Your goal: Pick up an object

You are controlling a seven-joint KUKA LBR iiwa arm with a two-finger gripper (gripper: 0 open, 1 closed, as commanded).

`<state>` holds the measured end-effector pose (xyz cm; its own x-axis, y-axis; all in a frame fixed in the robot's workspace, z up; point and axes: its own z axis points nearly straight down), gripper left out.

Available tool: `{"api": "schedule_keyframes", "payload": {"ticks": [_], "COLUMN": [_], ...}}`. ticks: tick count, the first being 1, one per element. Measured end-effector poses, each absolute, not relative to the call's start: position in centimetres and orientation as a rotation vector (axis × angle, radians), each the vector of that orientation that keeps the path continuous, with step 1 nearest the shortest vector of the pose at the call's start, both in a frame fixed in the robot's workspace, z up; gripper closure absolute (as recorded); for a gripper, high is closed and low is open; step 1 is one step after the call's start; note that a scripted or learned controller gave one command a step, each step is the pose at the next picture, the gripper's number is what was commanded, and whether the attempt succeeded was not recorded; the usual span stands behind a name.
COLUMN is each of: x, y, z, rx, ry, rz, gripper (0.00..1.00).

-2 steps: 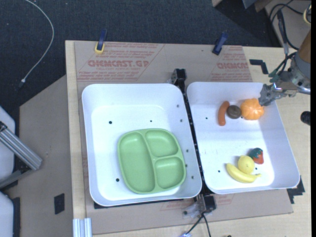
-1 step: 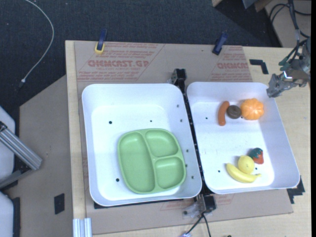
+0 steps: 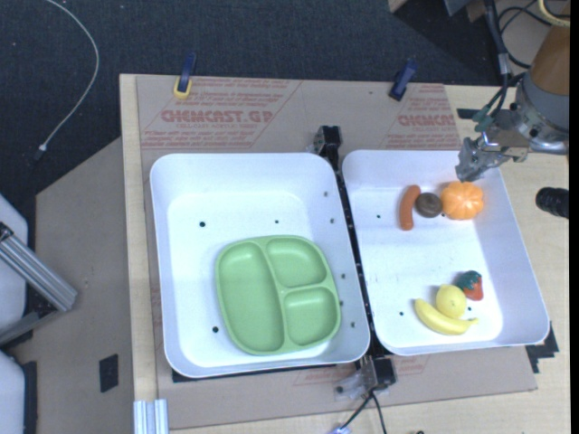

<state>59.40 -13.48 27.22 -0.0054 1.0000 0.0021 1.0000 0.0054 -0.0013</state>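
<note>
In the right bin [image 3: 389, 315] lie an orange [image 3: 463, 201], a small brown round thing [image 3: 427, 205] and a reddish sausage-shaped piece [image 3: 409, 207] in a row near the back. Toward the front right are a yellow banana [image 3: 441, 319], a yellow lemon-like fruit [image 3: 451, 300] and a red strawberry [image 3: 470, 285]. My gripper [image 3: 470, 168] hangs over the bin's back right corner, just above and behind the orange. Nothing shows between its fingers.
The left bin [image 3: 181, 242] holds a green divided plate [image 3: 276, 292]. Both bins rest on a cardboard sheet [image 3: 271, 107] held by a yellow clamp [image 3: 185, 81] and a blue clamp [image 3: 402, 80]. A black clip [image 3: 327, 139] joins the bins at the back.
</note>
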Motion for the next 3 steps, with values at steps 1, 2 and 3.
{"api": "schedule_keyframes", "payload": {"ticks": [1, 2, 3], "x": [59.4, 57.4, 56.1], "y": [-8.6, -2.9, 1.9], "z": [26.0, 25.0, 23.5], "rx": [-2.213, -2.212, -2.212], "ry": [-2.225, -2.225, -2.224], "rz": [0.0, 0.001, 0.002], "gripper": [1.0, 1.0, 1.0]}}
